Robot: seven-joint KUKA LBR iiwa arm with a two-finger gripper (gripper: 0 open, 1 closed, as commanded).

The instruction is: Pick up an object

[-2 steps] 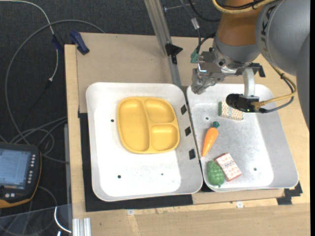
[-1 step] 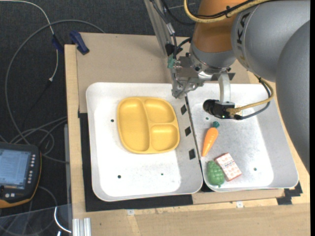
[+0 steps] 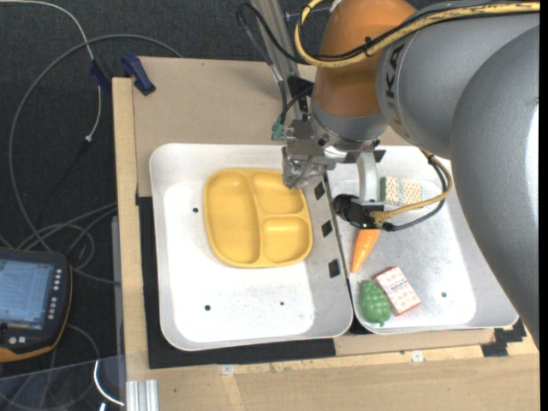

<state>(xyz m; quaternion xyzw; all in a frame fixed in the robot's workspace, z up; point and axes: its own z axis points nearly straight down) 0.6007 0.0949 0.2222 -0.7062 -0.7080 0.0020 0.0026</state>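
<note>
A yellow divided plate (image 3: 255, 217) lies in the left bin (image 3: 180, 255), near its back right. In the right bin (image 3: 454, 272) an orange carrot (image 3: 365, 247) lies by the divider, pointing toward the front. Near the front, a green bumpy piece (image 3: 374, 302) sits next to a small red and white box (image 3: 398, 289). A patterned packet (image 3: 402, 190) lies further back. My gripper (image 3: 332, 180) hangs over the divider between the bins, its left side over the plate's back right corner and its right side just behind the carrot's top.
The big grey arm and its orange band (image 3: 364, 41) cover the back right of the bench. Black markers (image 3: 328, 229) run along the divider. A blue clamp (image 3: 137, 74) sits at the bench's back left corner. A tablet (image 3: 30, 294) lies on the floor at left.
</note>
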